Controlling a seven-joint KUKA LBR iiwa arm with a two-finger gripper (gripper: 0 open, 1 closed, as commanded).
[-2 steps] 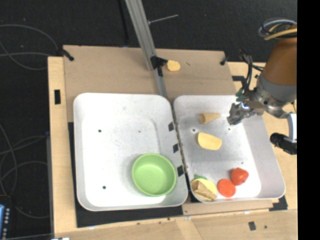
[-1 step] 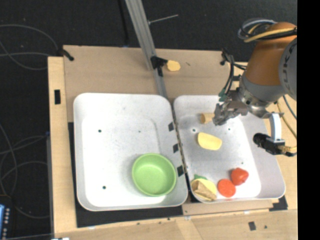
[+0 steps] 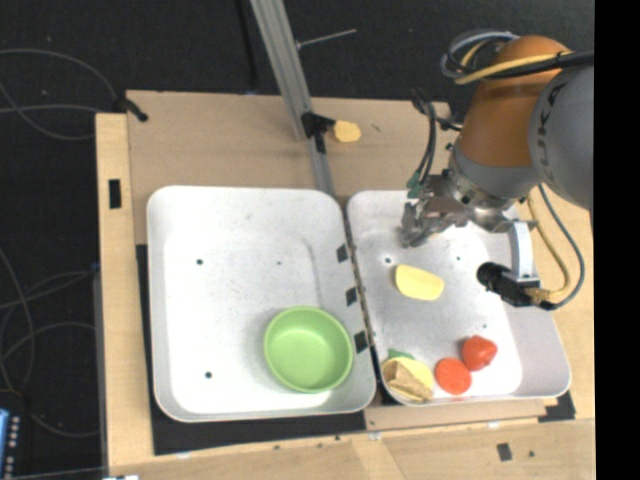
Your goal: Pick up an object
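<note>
In the right bin (image 3: 520, 368) lie a pale yellow oblong object (image 3: 419, 283), two red tomato-like objects (image 3: 479, 352) (image 3: 452, 376), and a tan crumpled object (image 3: 408, 377) with a bit of green beside it at the front left corner. My gripper (image 3: 416, 230) hangs over the back left part of the right bin, a little behind and above the yellow object. Nothing shows between its fingers. The arm's orange band (image 3: 505, 108) rises behind it.
A green bowl (image 3: 307, 348) sits at the front right of the left bin (image 3: 200, 228). A metal post (image 3: 285, 58) stands behind the bins, with a small yellow piece (image 3: 347, 131) on the bench beside it. A black fitting (image 3: 498, 279) hangs over the right bin.
</note>
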